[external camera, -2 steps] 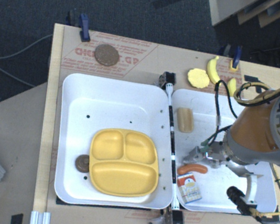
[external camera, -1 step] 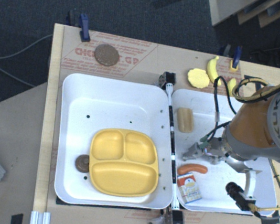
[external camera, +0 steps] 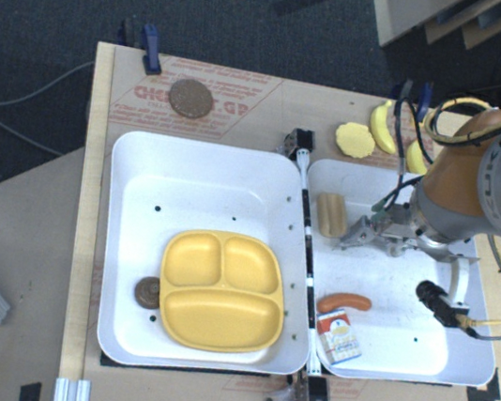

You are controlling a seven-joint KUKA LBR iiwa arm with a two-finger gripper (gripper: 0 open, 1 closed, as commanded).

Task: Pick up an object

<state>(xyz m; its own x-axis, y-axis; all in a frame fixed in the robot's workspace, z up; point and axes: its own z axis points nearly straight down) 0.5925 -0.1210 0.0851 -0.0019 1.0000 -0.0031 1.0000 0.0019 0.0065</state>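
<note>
The likeliest target was the small tan wooden block (external camera: 330,215), which lay in the right bin (external camera: 414,360) close against its left wall and near the far end. Just to its right hovered the gripper (external camera: 359,234), its grey metal parts pointing toward the block from the bin's middle; how wide it stood could not be told at this slant, and nothing was seen in its hold. Behind it the arm (external camera: 483,177), with its orange band, crossed over the bin's far right corner.

Nearer the front of the same bin lay a red sausage-like toy (external camera: 346,302), and just in front of it a small white and red packet (external camera: 339,339) beside the left wall. These were well apart from the gripper.

For the step in hand, the grasp on the block would probably go best if the gripper straddled its narrow width, centred along its length, and came straight down. The bin wall touching or nearly touching the block's left side was the hazard: one side of the grasp needs room there, so shifting slightly right or nudging the block clear first seemed wise.

In the left bin (external camera: 133,223) sat a yellow divided plate (external camera: 221,290) with a brown disc (external camera: 149,292) at its left edge.
</note>
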